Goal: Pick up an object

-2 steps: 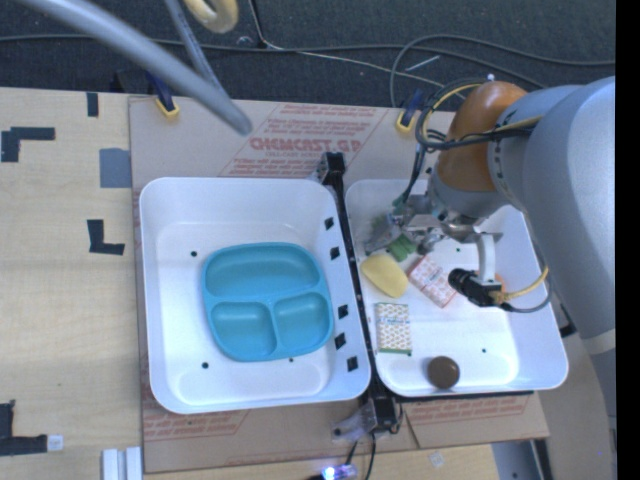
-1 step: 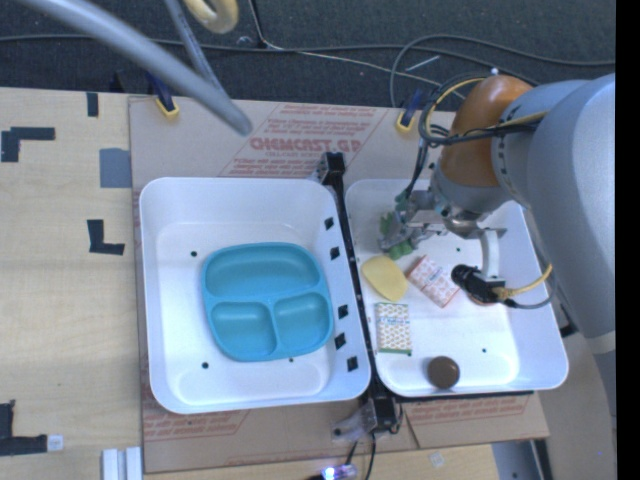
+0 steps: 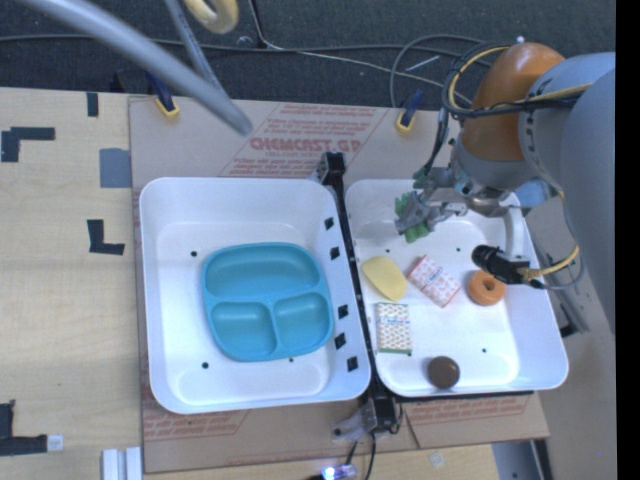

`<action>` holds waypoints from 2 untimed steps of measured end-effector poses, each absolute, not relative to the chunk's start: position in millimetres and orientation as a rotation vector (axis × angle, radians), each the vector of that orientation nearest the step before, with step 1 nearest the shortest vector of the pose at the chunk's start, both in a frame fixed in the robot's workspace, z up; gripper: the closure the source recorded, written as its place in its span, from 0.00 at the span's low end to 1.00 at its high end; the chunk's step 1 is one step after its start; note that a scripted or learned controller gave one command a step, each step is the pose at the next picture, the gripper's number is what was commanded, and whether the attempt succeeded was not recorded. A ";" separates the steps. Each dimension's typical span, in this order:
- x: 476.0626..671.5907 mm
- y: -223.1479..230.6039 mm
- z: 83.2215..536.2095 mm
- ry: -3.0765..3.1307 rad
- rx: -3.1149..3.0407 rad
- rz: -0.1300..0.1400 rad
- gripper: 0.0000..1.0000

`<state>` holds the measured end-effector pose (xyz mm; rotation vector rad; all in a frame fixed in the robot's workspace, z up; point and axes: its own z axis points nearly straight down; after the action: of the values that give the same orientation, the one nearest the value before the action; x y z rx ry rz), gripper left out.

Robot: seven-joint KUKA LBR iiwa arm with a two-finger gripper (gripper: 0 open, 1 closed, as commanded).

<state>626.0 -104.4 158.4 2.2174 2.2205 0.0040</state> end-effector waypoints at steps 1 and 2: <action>620.5 -102.6 202.4 2.222 2.219 0.002 1.00; 621.2 -102.6 232.6 2.222 2.219 0.002 1.00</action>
<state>621.2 -102.6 232.6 2.2187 2.2217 0.0019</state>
